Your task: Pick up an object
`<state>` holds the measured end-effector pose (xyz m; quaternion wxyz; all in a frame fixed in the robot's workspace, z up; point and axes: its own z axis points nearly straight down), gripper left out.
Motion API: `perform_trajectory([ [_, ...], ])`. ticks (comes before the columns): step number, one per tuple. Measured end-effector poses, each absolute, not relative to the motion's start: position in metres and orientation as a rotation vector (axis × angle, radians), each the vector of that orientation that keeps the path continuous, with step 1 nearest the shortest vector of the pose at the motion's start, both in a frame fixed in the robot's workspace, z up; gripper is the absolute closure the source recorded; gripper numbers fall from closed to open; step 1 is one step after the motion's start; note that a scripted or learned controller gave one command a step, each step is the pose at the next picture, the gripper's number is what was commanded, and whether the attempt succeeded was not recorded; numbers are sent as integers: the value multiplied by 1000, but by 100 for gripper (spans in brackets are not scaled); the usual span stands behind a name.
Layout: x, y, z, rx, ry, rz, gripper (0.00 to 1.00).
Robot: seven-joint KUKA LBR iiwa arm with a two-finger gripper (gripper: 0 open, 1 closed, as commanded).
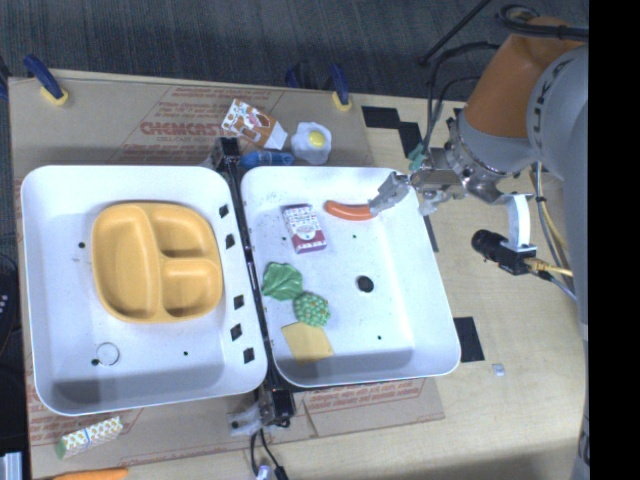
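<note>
The right bin (pixel 425 298) holds an orange sausage (pixel 345 209) near its far edge, a small red and white box (pixel 304 227), a green leaf (pixel 281 280), a green knobbly ball (pixel 311 310) and a yellow cheese slice (pixel 306 341). My gripper (pixel 388 194) reaches in from the right over the bin's far right corner. Its tip lies just beside the sausage's right end, and nothing is seen held in it.
A yellow divided tray (pixel 157 261) lies in the left bin (pixel 50 368). Behind the bins sit a small carton (pixel 245 121), a blue item (pixel 266 156) and a white and yellow egg toy (pixel 312 141). A black hole (pixel 365 285) marks the right bin's floor. A wrapped packet (pixel 90 434) lies at the front left.
</note>
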<state>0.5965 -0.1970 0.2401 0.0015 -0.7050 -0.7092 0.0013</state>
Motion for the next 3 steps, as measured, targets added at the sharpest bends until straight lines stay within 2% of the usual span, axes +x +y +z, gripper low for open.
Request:
perform_trajectory([
  [1, 643, -154, 96, -2086, -2357, -6, 0],
  [2, 626, -95, 95, -1947, -2472, -4, 0],
  [3, 573, -3, 193, -2003, -2418, 2, 0],
])
